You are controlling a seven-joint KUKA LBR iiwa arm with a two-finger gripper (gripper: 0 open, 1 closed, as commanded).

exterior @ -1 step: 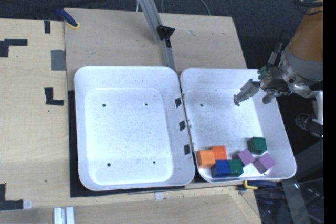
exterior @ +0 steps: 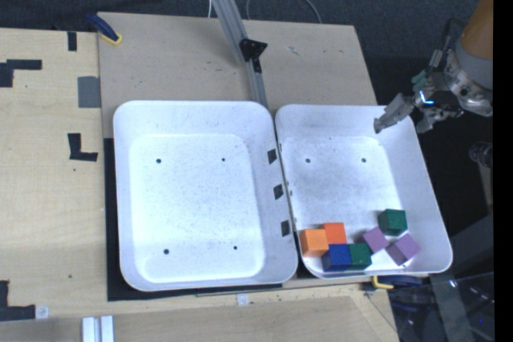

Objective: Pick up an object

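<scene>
Several small blocks lie along the front of the right bin (exterior: 345,132): an orange block (exterior: 314,241) beside a second orange one (exterior: 335,232), a blue block (exterior: 339,255), a green block (exterior: 361,255), a dark green block (exterior: 393,220) and two purple blocks (exterior: 374,239) (exterior: 403,249). My gripper (exterior: 399,122) hangs over the bin's far right corner, well behind the blocks. Its fingers stand apart, open, with nothing between them.
The left bin (exterior: 192,188) sits next to the right one. A grey metal pole (exterior: 224,0) slants down to the gap between the bins' far edges. Black clips (exterior: 278,190) line the shared rim. A thin cable loop (exterior: 280,4) lies on the bench behind.
</scene>
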